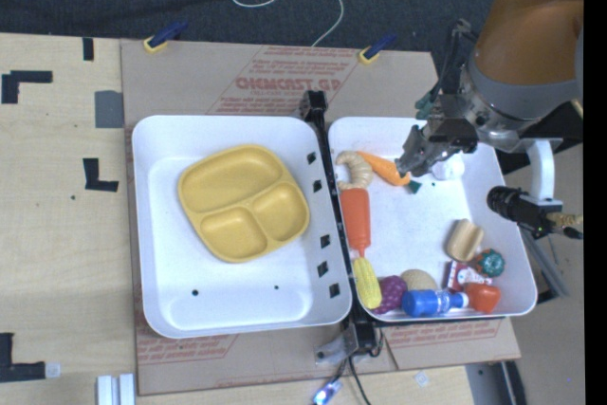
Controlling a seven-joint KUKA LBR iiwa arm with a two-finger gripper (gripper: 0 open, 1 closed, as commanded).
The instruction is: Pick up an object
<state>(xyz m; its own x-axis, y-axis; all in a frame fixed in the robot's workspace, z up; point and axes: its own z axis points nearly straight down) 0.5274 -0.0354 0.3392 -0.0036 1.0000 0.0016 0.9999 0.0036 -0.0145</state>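
Over on the right bin (474, 204) is where we see all the small stuff, and the gripper (414, 161) hangs low over its top part, right at the green end of a small carrot (383, 169). Fingers are dark and bunched together from this angle, so we can't tell if they're wide, narrow, or on anything.

Quick count, right bin:
- 2 carrots: the small one up top, a bigger one (357, 218) lying along the left wall
- 1 pale curled thing (357, 168) just left of the small carrot, prob a shrimp, can't say
- 1 white lump (449, 170) just right of the gripper
- 1 corn (366, 282) w/ 1 purple thing (391, 289) beside it, bottom left
- 1 blue bottle (429, 303) along the bottom wall
- 1 tan round thing (417, 280) above the bottle
- 1 bread-ish tan piece (464, 240) near the right wall
- 1 teal ball (491, 263) and 1 red piece (481, 298), bottom right corner

Left bin (161, 204): just 1 yellow tray (244, 201) w/ 3 compartments.

So 2 bins, side by side on a cardboard sheet (275, 81).
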